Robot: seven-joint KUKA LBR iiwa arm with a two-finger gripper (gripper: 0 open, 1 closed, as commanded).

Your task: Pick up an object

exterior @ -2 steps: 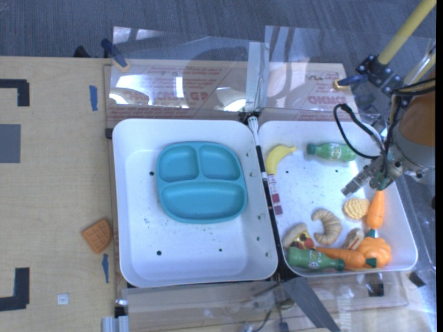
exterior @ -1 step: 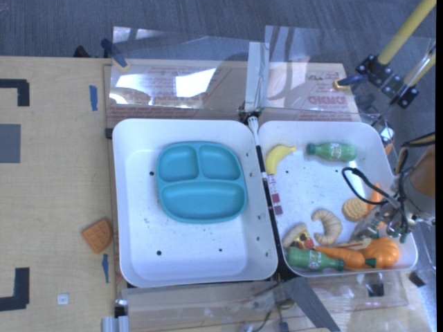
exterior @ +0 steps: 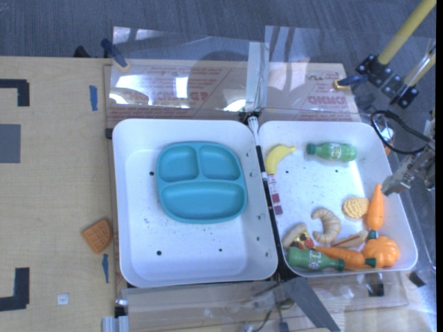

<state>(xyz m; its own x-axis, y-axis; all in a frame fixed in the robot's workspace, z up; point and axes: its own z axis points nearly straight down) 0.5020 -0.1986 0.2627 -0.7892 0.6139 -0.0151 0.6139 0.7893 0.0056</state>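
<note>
Camera view showed the long orange plastic carrot lying lengthwise just left of the jaws; whether these were spread, I could not tell.

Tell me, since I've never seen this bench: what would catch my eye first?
The blue divided plate lies alone in the middle of the left bin. The right bin holds toy food: a banana and green bottle at the far end, carrots and a croissant heaped near its front right corner.

You've got a blue divided plate in the left bin; a waffle piece sits outside on the wooden bench, left of that bin
</note>
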